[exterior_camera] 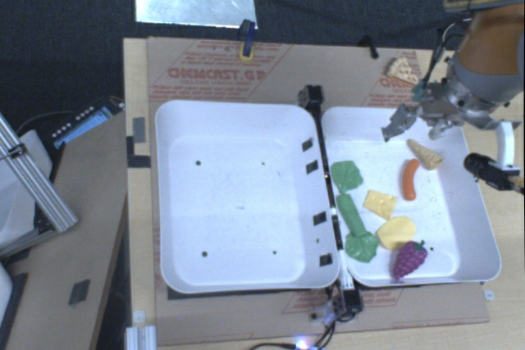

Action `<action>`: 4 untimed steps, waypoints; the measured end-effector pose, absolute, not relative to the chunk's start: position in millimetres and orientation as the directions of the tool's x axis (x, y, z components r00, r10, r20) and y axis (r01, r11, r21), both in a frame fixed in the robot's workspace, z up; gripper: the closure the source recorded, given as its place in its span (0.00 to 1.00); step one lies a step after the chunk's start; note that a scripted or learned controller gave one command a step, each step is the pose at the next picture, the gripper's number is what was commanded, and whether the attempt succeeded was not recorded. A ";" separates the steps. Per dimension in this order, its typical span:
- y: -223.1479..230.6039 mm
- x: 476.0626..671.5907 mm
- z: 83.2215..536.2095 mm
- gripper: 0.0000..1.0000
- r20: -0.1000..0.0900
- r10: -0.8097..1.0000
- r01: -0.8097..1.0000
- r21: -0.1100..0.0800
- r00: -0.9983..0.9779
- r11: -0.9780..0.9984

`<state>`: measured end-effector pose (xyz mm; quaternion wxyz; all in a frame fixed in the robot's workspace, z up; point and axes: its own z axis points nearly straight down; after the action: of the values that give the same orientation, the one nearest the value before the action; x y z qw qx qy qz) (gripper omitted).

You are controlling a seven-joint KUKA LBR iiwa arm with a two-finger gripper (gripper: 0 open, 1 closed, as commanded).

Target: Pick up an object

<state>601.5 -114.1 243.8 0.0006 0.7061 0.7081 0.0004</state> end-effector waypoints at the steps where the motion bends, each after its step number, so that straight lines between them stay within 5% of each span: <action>1: -138.6 555.7 101.6 0.00 -0.001 1.000 1.000 0.005 -0.004 0.004; 2: -130.4 502.0 83.0 0.00 0.002 1.000 1.000 -0.005 0.000 0.000; 3: -130.8 505.7 94.9 1.00 0.000 1.000 1.000 0.004 -0.002 0.002; 4: -19.7 583.7 234.8 1.00 0.003 1.000 1.000 0.022 -0.018 0.018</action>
<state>583.7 -19.7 234.8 0.0066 0.7006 0.7135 0.0090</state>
